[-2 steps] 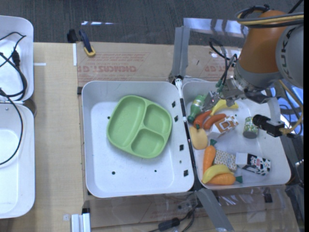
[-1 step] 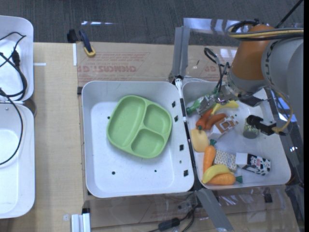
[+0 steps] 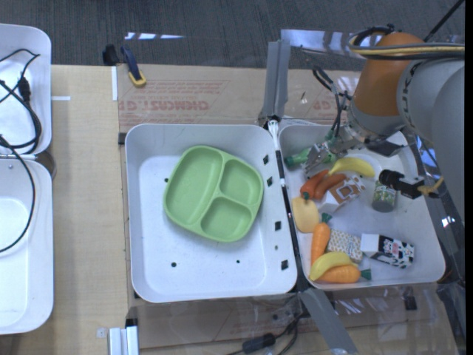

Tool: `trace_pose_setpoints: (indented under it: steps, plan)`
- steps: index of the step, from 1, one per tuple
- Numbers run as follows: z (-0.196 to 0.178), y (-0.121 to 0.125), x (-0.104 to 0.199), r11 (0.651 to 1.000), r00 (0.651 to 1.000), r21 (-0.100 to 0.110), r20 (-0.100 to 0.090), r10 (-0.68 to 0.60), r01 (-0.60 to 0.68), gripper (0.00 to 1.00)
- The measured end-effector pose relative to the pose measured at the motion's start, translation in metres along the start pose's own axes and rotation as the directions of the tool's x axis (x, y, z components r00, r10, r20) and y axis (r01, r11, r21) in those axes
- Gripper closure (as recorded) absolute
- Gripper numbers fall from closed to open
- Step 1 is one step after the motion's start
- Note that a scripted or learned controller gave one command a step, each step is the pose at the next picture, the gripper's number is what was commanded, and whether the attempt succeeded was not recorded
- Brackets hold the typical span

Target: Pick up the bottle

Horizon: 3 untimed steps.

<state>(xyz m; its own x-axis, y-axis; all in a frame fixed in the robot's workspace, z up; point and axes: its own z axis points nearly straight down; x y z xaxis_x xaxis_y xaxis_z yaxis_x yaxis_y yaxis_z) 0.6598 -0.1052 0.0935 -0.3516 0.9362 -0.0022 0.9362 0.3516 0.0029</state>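
Observation:
A small bottle (image 3: 384, 197) with a grey-green body and a dark cap lies in the right bin (image 3: 436, 261), near its right wall. My gripper (image 3: 323, 154) is down in the far left part of that bin, about 80 pixels left of the bottle. It hangs just beside a green item (image 3: 298, 156) and over the end of a yellow banana (image 3: 353, 167). The grey arm with its orange band (image 3: 384, 80) reaches in from the upper right. Nothing shows held in the gripper.
The right bin also holds an orange-red sausage-like item (image 3: 320, 183), a carrot (image 3: 319, 239), a second banana (image 3: 329, 262), a snack packet (image 3: 346, 191) and a cow-patterned carton (image 3: 392, 250). A green divided plate (image 3: 214, 193) lies in the left bin (image 3: 148, 272).

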Motion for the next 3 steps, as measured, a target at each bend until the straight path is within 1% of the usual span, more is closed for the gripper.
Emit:
trace_pose_setpoints:
  steps: [1,2,3]
  plan:
    - [-0.0084,-0.0045,-0.0049,1.000,1.000,0.010,0.004,0.006,-0.006,1.00]
    - [-0.0088,-0.0028,-0.0032,1.000,1.000,0.007,0.003,0.005,-0.005,0.00]
    - [-0.0088,-0.0028,-0.0032,1.000,1.000,0.007,0.003,0.005,-0.005,0.00]
